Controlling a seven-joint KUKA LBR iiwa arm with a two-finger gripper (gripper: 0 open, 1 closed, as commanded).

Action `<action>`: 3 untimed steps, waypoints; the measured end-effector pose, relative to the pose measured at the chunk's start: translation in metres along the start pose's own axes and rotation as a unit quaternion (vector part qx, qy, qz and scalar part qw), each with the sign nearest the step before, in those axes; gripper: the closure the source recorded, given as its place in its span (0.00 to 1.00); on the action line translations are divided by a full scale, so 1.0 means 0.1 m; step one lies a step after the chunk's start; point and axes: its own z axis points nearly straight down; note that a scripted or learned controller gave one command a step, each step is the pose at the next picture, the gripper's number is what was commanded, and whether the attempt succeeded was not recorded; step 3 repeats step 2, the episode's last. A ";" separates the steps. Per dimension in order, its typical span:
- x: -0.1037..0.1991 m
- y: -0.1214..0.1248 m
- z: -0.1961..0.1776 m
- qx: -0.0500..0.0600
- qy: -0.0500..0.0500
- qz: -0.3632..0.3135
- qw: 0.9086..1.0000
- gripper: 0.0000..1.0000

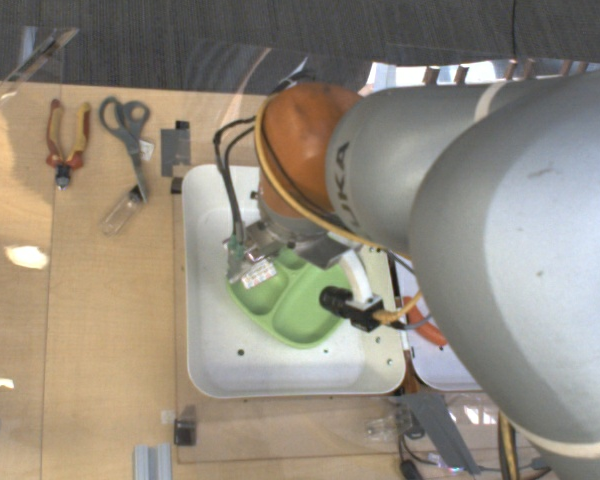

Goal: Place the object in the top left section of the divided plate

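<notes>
A light green divided plate (298, 308) lies in the left white bin (212, 298), partly covered by my arm. My gripper (252, 265) hangs low over the plate's upper left section, its tip close to the plate surface. A small pale object with reddish marks (258, 273) sits at the gripper's tip over that section; whether it is between the fingers or resting on the plate is unclear. The grey arm with its orange band (300, 138) hides the plate's upper right part.
Red-handled pliers (64, 140), scissors (128, 128) and a small black block (175, 146) lie on the wooden bench left of the bin. An orange object (430, 333) peeks out in the right bin beneath the arm. Black cable fittings (348, 306) hang over the plate.
</notes>
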 end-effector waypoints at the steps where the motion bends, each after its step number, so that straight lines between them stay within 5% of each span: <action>1: 0.00 0.00 0.00 0.000 0.000 0.000 1.000 0.00; 2: -0.52 0.28 -0.19 -0.002 -0.001 -0.121 0.993 0.00; 3: -0.52 0.28 -0.19 -0.002 -0.001 -0.121 0.993 0.00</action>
